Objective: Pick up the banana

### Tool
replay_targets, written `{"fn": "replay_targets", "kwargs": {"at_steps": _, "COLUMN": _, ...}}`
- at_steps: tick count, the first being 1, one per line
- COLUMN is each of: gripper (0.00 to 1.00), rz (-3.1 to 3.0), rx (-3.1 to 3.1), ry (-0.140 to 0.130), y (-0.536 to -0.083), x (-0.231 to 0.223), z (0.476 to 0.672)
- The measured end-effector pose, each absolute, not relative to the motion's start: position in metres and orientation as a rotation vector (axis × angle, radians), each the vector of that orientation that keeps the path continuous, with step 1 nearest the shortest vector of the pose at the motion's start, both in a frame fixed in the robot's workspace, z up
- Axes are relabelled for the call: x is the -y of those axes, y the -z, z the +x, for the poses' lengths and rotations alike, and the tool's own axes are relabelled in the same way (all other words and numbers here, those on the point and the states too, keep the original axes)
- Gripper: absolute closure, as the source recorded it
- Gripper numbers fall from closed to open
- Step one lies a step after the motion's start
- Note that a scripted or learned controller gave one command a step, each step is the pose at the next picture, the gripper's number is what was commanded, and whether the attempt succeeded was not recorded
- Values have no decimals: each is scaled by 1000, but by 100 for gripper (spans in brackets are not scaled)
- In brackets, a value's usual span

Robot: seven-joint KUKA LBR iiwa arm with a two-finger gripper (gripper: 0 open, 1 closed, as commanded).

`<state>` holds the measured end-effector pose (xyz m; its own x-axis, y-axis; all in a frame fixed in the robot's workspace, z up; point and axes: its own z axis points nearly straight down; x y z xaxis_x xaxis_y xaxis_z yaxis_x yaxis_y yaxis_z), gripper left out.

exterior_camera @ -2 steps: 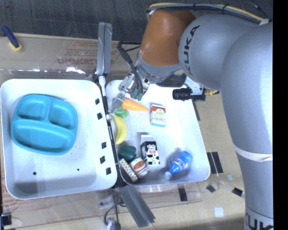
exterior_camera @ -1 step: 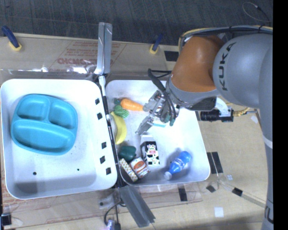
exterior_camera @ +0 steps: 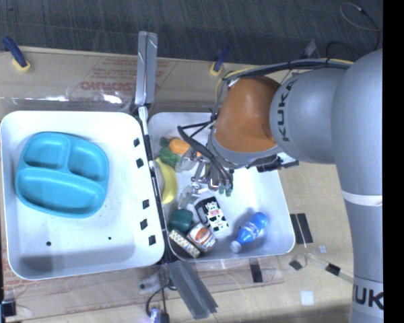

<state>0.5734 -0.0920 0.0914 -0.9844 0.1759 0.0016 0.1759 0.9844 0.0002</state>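
Robotics lab, KUKA arm (exterior_camera: 337,106), two white bins (exterior_camera: 13,180) on clamped cardboard bench (exterior_camera: 87,79)

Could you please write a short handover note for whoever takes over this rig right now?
Gripper: over the right bin, just right of the banana; nothing is seen held, and whether it is open or shut cannot be told.
Banana: lies along the right bin's left wall, below a green item and an orange one. A dark green object, a small can, a black-and-white box and a blue bottle lie nearby.
Left bin: holds a blue divided tray.
Done: the arm is near the banana.
Left: grasp and lift the banana.
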Motion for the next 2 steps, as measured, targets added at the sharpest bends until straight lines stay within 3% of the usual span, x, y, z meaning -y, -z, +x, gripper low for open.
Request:
{"fn": "replay_targets", "kwargs": {"at_steps": 1, "gripper": 100, "rz": -273, "rx": 3129, "ry": 1, "y": -102, "x": 92, "z": 574}}
{"fn": "replay_targets", "kwargs": {"at_steps": 2, "gripper": 100, "rz": -319, "rx": 3128, "ry": 0, "y": -193, "x": 83, "z": 601}}
